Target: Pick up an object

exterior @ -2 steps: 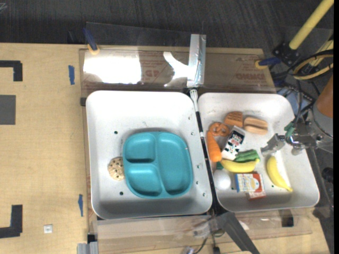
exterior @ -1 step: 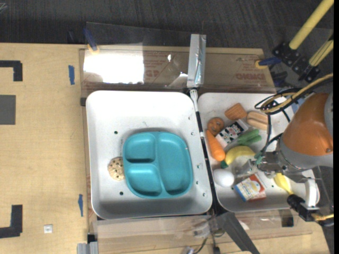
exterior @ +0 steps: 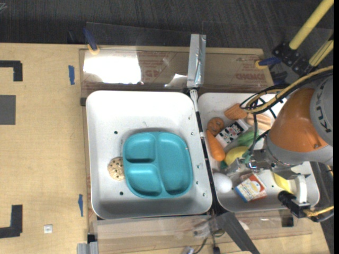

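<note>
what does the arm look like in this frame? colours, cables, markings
The arm has a grey shell bearing part of a dark printed logo and a wide orange band above the wrist. Black and yellow cables loop around it. Below the band sits metallic hardware at the gripper, over the right bin.

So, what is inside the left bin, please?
The left bin holds a teal divided plate, and a speckled cookie lies at the plate's left edge. Anything under the plate is covered.

The grey arm (exterior: 324,118) bears the letters "KU".
</note>
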